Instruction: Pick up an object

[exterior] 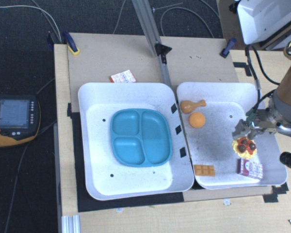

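The right bin (218, 92) holds several small objects. A red and yellow toy (246, 148) lies near its right side. My gripper (249, 133) hangs just over the toy's upper edge and hides part of it. An orange ball (197, 120) and a tan drumstick toy (191, 106) sit at the bin's upper left. At the front edge lies a brown waffle piece (204, 170). A small purple and white box (250, 168) rests at the front right, below the red and yellow toy.
The left bin (94, 178) holds a blue divided plate (140, 137). A small red and white packet (122, 76) lies on the bench behind the left bin. A metal pole (148, 16) rises at the back centre. Blue clamps (71, 43) mark the bench corners.
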